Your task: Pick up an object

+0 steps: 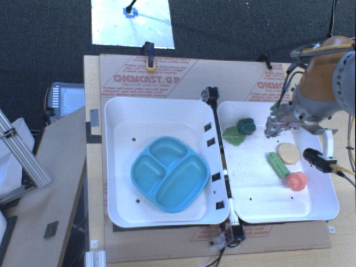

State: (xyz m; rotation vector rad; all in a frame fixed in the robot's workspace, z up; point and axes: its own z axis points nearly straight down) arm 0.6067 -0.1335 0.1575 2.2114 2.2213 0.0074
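Bench (94, 204), frame centre, bearing a printed board (183, 74); on it, two white bins side by side: left bin (119, 115), right bin (320, 207), rims touching mid-frame.

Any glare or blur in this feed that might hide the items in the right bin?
Camera view: the white bins are bright but not washed out; the green, cream and pink items read clearly. Strong glare sits on the metal sheet behind the bench. The tool looks slightly soft, and its fingers are hard to make out.
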